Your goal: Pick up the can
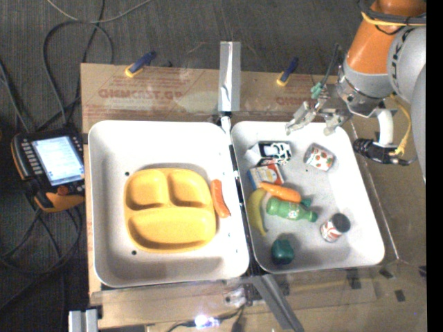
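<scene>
Item one, the can (333, 227): I log it in the right bin (370, 251), toward the near right corner, lying tipped with its dark end turned up toward the camera and a red and white label on its side. It sits apart from everything else, with bare white floor around it.

Nearest neighbours, working outward. A green bottle (291, 211) lies on its side just left of the can, white cap end pointing toward it. An orange carrot (280, 193) rests across the bottle's upper edge, touching it. A yellow banana (257, 211) curves along the bottle's left side. A dark green object (282, 250) sits near the front wall, left of the can. Above the carrot I note a small carton (266, 174) with blue and orange print, and above that a black and white box (274, 150). A white box with red dots (320, 158) lies toward the far right of the bin, well apart from the can.

The gripper (315, 120) hangs over the far rim of the right bin, its two fingers spread open with nothing between them, well apart from the can.

Left bin (104, 254): a yellow divided tray (169, 208) fills the middle, and a second orange carrot (220, 198) lies just beside its right edge.

Off the bench at left, a handheld pendant (52, 159) with a lit screen.
</scene>
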You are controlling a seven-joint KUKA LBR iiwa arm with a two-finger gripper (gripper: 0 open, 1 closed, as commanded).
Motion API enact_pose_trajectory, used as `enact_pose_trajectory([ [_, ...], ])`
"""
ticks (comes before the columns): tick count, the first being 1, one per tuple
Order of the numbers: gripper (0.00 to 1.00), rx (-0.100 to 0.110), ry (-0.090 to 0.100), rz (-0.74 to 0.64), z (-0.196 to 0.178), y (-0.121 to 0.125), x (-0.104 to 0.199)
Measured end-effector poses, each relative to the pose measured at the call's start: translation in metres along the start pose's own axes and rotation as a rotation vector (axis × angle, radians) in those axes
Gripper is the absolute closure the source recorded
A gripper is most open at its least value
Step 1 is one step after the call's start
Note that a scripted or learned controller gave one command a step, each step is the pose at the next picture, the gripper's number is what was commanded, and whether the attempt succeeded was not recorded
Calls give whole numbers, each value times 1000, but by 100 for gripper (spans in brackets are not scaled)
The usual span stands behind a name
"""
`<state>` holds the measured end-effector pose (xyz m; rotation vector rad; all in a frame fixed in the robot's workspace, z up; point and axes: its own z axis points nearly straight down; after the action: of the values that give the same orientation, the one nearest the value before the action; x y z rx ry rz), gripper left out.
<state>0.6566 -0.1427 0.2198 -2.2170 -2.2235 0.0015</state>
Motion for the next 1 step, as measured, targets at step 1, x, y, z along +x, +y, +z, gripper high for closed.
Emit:
enact_pose_trajectory([
  [1,100,1,0,-3,-9,0,1],
])
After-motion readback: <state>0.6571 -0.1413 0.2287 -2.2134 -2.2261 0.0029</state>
